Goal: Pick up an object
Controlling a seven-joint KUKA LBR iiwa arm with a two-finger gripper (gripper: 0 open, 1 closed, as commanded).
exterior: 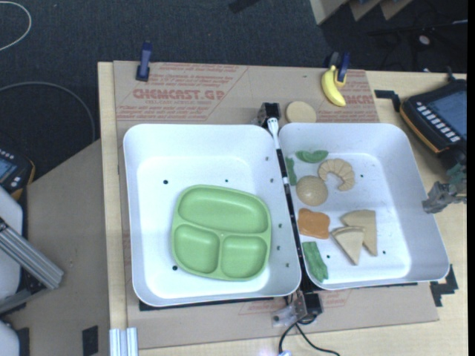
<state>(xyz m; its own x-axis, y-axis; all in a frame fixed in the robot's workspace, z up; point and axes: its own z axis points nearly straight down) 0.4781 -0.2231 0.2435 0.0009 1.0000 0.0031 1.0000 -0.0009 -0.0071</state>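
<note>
Nothing is picked yet: the pale tan croissant-shaped toy point(338, 172) lies among other food pieces in the right shallow white bin point(401, 150), while the grey pincer point(442, 196), grip unreadable, sits at that bin's right rim.

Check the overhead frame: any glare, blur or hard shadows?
Camera view: soft even light, no hard shadows; the white bins are bright but not blown out; the green plate and croissant read clearly; overall slightly soft, and the gripper at the right edge is blurry.
</note>
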